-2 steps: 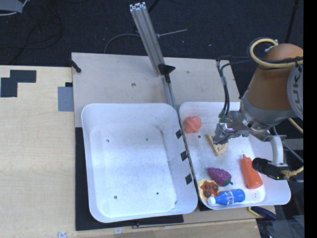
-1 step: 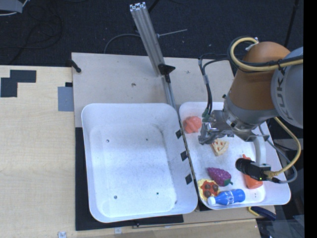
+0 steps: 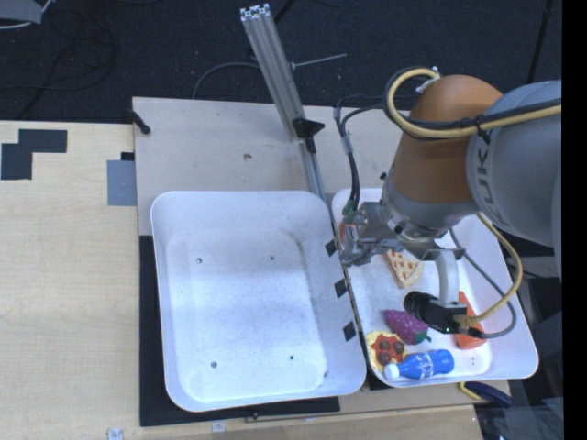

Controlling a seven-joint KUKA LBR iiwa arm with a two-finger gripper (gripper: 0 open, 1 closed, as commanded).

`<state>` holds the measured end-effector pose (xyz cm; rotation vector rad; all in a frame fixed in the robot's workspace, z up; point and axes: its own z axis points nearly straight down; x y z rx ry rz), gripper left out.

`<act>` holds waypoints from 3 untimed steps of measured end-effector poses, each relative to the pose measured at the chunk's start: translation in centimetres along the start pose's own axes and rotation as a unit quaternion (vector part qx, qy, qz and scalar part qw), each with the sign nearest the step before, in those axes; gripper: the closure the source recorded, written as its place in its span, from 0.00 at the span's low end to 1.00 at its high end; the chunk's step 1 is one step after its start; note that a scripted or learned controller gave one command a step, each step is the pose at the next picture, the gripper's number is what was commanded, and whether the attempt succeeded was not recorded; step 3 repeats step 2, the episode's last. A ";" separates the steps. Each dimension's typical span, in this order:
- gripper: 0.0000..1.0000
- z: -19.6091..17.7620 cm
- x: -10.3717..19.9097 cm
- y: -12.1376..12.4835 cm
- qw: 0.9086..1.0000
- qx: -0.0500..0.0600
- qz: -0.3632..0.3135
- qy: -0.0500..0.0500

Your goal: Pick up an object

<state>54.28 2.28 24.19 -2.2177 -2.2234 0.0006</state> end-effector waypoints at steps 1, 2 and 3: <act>1.00 -0.1 4.3 -0.2 1.000 0.000 0.000 0.000; 0.00 -0.1 4.2 -0.2 1.000 0.000 0.001 0.000; 0.00 -0.1 4.2 -0.2 1.000 0.000 0.001 0.000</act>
